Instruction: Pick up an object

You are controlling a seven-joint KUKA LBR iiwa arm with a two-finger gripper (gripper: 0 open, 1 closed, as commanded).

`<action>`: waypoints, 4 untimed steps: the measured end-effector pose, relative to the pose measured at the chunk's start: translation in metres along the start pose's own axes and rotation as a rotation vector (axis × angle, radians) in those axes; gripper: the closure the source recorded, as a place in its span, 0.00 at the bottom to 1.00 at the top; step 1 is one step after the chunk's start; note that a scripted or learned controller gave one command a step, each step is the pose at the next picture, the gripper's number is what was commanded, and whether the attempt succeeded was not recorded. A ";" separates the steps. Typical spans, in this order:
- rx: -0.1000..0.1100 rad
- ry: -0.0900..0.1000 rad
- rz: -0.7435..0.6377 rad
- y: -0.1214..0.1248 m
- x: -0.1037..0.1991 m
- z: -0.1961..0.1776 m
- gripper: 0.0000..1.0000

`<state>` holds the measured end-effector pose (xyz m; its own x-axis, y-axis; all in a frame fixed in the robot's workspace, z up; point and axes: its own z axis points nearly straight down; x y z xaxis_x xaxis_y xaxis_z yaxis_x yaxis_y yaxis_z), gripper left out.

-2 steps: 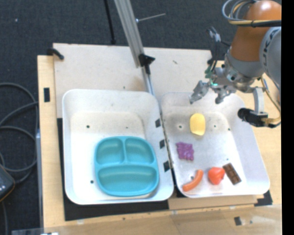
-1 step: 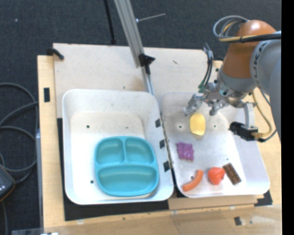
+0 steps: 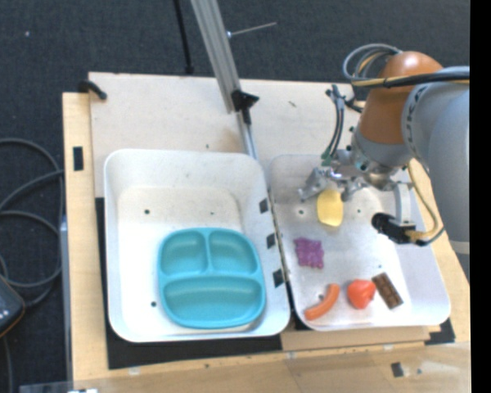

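In the right bin (image 3: 425,297) a pale yellow fruit-like object (image 3: 331,210) lies near the far middle. My gripper (image 3: 329,188) hangs right over its far end, open, with one grey finger on each side of the yellow object's top and not closed on it. Closer to the front lie a purple bunch of grapes (image 3: 309,252), an orange carrot (image 3: 322,301), a red-orange tomato (image 3: 360,294) and a brown chocolate bar (image 3: 387,291).
The left bin (image 3: 131,178) holds a teal divided plate (image 3: 210,278) at its front. A slanted metal pole (image 3: 217,43) rises from the back, between the bins. The arm's orange band and grey body cover the right bin's far right corner.
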<state>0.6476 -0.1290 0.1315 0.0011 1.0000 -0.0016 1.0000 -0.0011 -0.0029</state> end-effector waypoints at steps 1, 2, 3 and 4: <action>-0.002 0.000 0.001 0.000 -0.001 0.032 0.00; -0.008 -0.001 0.004 0.001 -0.002 0.018 1.00; -0.009 0.000 -0.004 0.003 0.001 -0.028 1.00; -0.010 0.000 -0.005 0.006 0.010 -0.086 1.00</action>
<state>0.6540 -0.1189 0.2171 -0.0037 1.0000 -0.0017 1.0000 0.0037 0.0072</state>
